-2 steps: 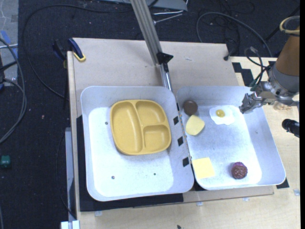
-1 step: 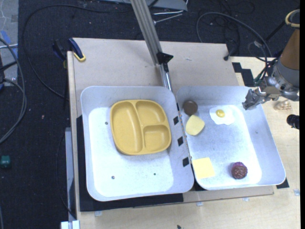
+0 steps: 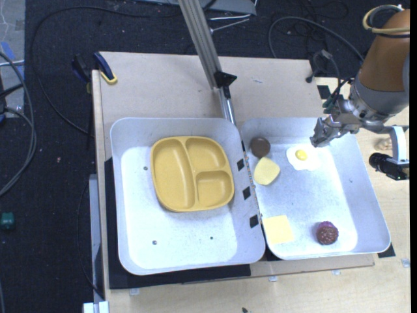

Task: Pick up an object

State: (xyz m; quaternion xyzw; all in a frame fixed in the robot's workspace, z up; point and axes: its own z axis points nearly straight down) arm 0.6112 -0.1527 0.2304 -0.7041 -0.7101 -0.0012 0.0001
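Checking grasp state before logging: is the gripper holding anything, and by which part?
Nothing is seen held. The gripper hangs over the right bin's far edge, just up-right of the fried egg, which lies flat on the bin floor.

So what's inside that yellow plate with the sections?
Nothing shows in the yellow plate; its three sections look bare. It lies in the left bin and covers the bin floor beneath it. The toy food, like the fried egg, is in the right bin.
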